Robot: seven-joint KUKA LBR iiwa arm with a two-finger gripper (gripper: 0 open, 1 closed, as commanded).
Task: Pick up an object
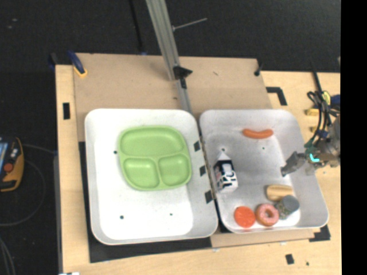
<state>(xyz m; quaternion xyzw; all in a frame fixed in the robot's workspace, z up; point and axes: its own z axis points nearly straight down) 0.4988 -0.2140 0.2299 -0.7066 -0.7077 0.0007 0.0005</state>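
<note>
The right bin (275,120) holds an orange sausage (257,133) near its back, a small black-and-white carton (225,174) by its left wall, and a red disc (245,216), a pink doughnut (266,214), a tan bread piece (279,191) and a grey lump (288,204) along its front. My gripper (293,164) hangs over the right side of this bin, above and behind the bread piece. Nothing shows between its fingers.
The left bin (109,211) carries a green divided plate (155,157). A grey metal post (166,39) rises at the back between the bins. Cables (321,110) hang at the far right. The wooden bench (143,79) surrounds both bins.
</note>
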